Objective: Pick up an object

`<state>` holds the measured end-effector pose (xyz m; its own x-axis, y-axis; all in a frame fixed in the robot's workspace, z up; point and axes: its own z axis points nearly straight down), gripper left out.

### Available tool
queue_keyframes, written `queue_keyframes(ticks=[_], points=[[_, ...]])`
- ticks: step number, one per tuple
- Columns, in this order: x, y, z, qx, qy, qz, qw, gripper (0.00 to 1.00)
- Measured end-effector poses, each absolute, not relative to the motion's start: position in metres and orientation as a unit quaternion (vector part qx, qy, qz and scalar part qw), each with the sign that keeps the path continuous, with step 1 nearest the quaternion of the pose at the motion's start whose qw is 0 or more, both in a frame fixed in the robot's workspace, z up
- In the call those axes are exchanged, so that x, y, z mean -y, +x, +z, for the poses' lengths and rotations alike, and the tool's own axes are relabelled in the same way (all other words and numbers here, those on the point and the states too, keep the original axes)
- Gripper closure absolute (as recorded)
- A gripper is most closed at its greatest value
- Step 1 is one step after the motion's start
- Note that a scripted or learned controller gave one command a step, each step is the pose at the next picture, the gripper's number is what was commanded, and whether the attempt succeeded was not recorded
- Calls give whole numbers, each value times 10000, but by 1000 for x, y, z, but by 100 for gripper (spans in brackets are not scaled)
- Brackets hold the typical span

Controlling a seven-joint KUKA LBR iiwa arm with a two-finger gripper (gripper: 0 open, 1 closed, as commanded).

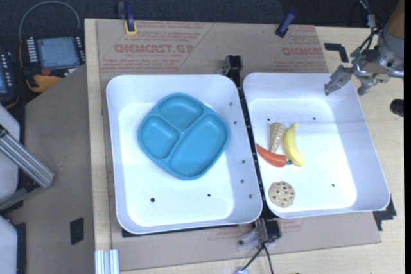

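Banana point(293, 145), carrot point(271, 155), cone point(277, 134) clustered in right bin point(359, 157); cookie point(281, 193) just below.

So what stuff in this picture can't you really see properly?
- Arm: in the camera view the right edge cuts it off, leaving the end effector above the right bin's top corner.
- Small green thing beside the banana: too small and partly hidden to identify.
- Carrot: its right end sits under the banana.
- Cookie: its spots are too small to name.
- Small screen: its display is too blurry to read.
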<state>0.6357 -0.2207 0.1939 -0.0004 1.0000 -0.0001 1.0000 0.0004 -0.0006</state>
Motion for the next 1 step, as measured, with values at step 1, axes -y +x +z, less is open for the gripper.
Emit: queue_keyframes(ticks=[1], points=[[223,638,153,7074,-7068,6,11,0]])
